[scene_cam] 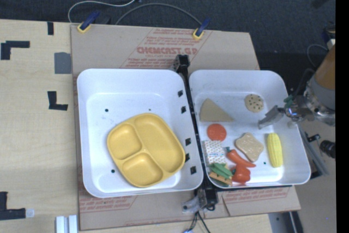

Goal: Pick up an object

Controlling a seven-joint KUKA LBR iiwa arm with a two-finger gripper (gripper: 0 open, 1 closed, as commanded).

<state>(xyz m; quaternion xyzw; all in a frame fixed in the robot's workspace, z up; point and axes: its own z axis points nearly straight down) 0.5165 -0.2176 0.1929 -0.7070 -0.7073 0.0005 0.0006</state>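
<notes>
Holding toy food (234, 150): right bin (272, 80).

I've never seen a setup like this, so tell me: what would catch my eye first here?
Probably the yellow divided plate, lying by itself in the left bin. Next, the right bin with its jumble of toy food: a corn cob, a toast slice, a red tomato slice, a cookie. The robot's gripper reaches in over that bin's right side.
</notes>
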